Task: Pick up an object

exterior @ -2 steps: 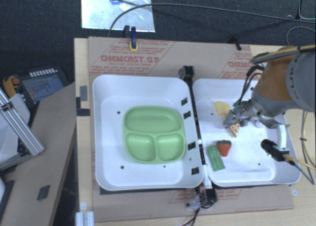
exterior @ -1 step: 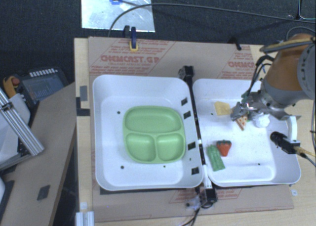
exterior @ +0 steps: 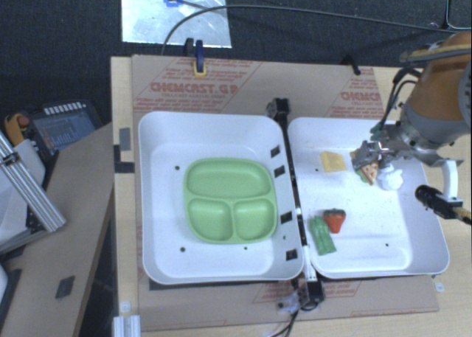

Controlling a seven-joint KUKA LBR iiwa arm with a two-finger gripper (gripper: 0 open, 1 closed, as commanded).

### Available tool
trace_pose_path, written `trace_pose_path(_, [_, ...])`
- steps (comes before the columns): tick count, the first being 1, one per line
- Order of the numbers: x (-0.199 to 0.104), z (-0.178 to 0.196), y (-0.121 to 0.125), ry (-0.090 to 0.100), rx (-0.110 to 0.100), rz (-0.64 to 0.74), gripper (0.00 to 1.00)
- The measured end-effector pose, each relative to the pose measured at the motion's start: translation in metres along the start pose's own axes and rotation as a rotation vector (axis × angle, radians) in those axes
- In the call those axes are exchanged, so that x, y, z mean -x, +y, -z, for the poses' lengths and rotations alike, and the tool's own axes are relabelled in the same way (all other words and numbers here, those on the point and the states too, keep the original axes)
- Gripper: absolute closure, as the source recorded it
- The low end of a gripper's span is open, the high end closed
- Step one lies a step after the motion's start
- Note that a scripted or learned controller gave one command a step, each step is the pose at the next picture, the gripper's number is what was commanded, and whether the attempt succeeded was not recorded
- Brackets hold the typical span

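Note:
My gripper (exterior: 366,158) hangs over the upper right part of the right bin (exterior: 383,254), at the end of the grey arm with the orange band. Right under its tip is a small orange and yellow piece (exterior: 369,173), with a white rounded object (exterior: 390,178) touching it on the right. Whether the piece is held or just lies below the gripper is unclear. A yellow square (exterior: 333,161) lies to the gripper's left. Lower in the bin sit a red strawberry (exterior: 335,220) and a green strip (exterior: 321,237).
The left bin (exterior: 158,181) holds a green divided plate (exterior: 228,200). A black divider (exterior: 289,181) runs between the bins. A dark rod-like part (exterior: 436,201) juts over the right bin's right rim. Cables cross the dark floor behind the bench.

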State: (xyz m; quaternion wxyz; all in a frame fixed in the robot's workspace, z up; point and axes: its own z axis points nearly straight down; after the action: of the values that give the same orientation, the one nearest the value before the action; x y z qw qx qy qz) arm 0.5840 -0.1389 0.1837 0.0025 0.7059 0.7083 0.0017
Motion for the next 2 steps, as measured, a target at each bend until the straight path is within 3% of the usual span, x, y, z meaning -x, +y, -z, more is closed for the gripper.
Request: trace_pose_path(2, [0.003, 0.099, -0.003, 0.0, 0.001, 0.001, 1.0])
